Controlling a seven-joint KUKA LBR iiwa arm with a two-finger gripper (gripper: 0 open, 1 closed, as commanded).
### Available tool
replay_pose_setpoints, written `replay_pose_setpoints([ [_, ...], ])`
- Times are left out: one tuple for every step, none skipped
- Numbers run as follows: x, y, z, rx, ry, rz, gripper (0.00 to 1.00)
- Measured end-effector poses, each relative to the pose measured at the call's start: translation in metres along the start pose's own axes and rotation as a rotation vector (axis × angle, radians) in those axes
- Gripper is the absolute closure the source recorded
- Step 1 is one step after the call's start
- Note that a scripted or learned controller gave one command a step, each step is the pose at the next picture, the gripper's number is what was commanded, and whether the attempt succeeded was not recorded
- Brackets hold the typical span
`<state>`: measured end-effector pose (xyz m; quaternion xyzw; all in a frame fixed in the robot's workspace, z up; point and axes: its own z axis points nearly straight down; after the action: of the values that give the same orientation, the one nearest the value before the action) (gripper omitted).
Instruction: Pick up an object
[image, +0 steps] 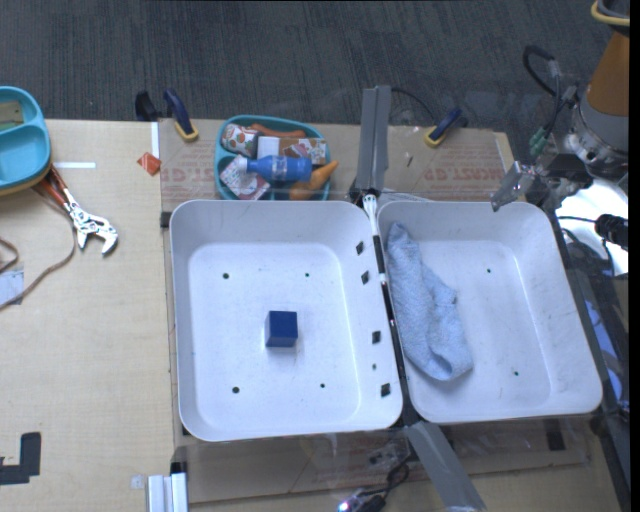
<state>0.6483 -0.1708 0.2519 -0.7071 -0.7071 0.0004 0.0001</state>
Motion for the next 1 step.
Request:
replay_pose_setpoints([
  [0.1159, -0.0218, 0.0615, 0.002, 0.000, 0.126, 0.00],
])
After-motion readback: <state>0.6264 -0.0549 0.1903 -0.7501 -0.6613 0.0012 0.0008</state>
